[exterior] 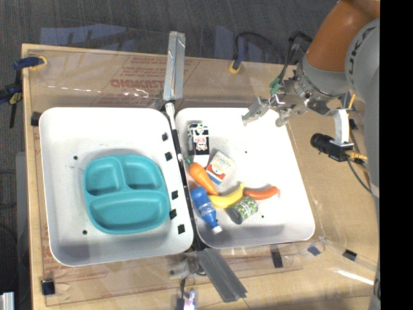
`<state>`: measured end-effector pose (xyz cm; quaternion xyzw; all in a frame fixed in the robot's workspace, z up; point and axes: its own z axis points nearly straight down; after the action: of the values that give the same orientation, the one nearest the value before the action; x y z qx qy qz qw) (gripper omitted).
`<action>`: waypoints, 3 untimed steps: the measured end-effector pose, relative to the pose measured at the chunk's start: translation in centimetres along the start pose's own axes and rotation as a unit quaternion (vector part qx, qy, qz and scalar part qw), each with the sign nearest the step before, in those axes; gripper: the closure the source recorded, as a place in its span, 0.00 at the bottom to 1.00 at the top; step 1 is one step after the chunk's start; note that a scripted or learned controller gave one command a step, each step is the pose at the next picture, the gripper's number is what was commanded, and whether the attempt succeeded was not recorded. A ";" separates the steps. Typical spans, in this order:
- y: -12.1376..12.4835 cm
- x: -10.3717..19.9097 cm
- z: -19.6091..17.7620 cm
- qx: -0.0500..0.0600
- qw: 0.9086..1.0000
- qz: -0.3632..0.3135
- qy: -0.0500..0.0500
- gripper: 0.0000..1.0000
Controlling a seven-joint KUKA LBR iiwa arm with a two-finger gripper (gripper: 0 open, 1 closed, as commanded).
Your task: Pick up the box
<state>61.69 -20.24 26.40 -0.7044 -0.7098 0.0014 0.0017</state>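
Grey arm with orange band [342, 18] comes in from the right. Its two-finger metal gripper [268, 112] hovers over the top right rim of the right-hand shallow white bin [293, 173]; fingers spread apart, nothing between them.

The target, a small white cardboard box with red and blue print [221, 167], lies tilted near the middle of the right bin, well apart from the gripper. An orange carrot [202, 175] lies just left of the box and a yellow banana [227, 197] just below it; contact between them can't be judged.

The same bin also holds a small black-and-white carton [199, 138] near the top left, a blue plastic bottle with a white cap [205, 208], a dark green can on its side [243, 209], and an orange-red pepper-like piece [263, 191] right of the banana.

The left-hand shallow white bin [58, 134] holds a teal plastic tray with three compartments [124, 194].
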 end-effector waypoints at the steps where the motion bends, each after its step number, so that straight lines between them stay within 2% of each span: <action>1: -1.3 3.0 15.1 -0.003 0.996 0.087 0.000 0.00; 2: -2.4 2.9 16.9 -0.003 0.994 0.112 -0.001 0.00; 3: -2.4 3.1 16.1 0.000 0.994 0.110 0.001 1.00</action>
<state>59.19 -17.17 10.32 -0.7781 -0.6281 0.0007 0.0017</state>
